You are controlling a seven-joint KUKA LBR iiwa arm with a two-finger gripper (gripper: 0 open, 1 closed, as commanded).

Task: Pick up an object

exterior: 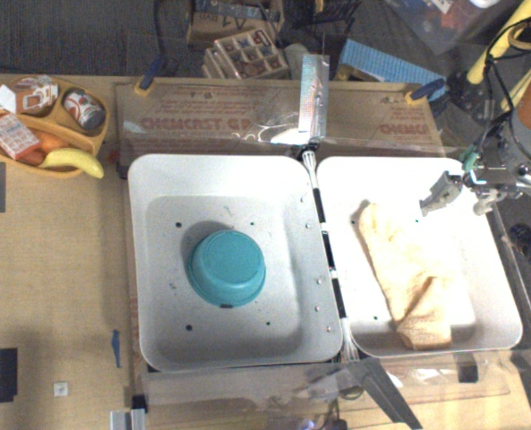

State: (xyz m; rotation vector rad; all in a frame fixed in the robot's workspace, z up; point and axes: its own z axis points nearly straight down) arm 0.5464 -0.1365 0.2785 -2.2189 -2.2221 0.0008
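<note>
Nearest on the desk (pixel 59 267), two white bins are sitting side by side. In the right bin (pixel 502 316) a pale yellow cloth (pixel 399 262) is lying crumpled, running from the bin's middle toward its near edge, where a thicker folded lump is bunching up. It is being judged soft, light and limp — likely to drape and slide rather than resist, so a pinch on a raised fold, perhaps at that near lump, is being favoured over the flat parts. In the left bin (pixel 149 186) a teal bowl (pixel 227 267) is resting upside down near the centre; it is being read as rigid, smooth and light, with a rounded back that could be slipping out of a narrow grip, so its rim would be the better hold.

Farther back, over the far right part of the right bin, the gripper (pixel 437 195) is hanging above bare white floor — just beyond the cloth's far end and apart from it. Nothing is being seen between its fingers; how far they are parted cannot be told.
</note>
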